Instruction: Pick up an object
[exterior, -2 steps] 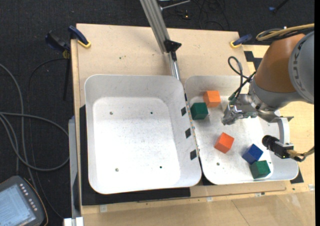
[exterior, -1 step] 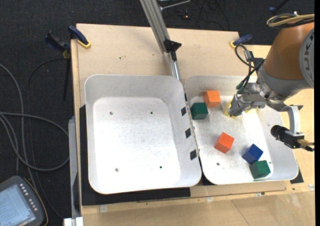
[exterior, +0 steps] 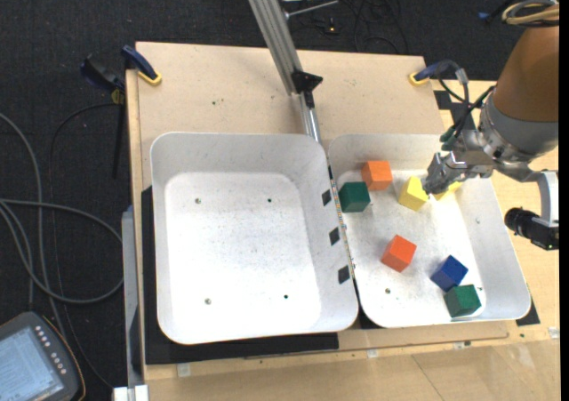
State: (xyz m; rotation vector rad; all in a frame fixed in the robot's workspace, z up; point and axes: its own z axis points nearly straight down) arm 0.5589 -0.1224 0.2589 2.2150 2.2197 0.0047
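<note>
Yellow block (exterior: 412,194) targeted | my end effector (exterior: 438,182) sat just right of it, grip state unreadable | approach step | next: centre, close.

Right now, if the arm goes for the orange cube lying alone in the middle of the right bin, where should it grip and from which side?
Probably from straight above, fingers closing on two opposite side faces of the orange cube. It sits flat and turned slightly against the right bin edges, so the gripper would likely need to rotate to match. Bare floor surrounds it.
</note>
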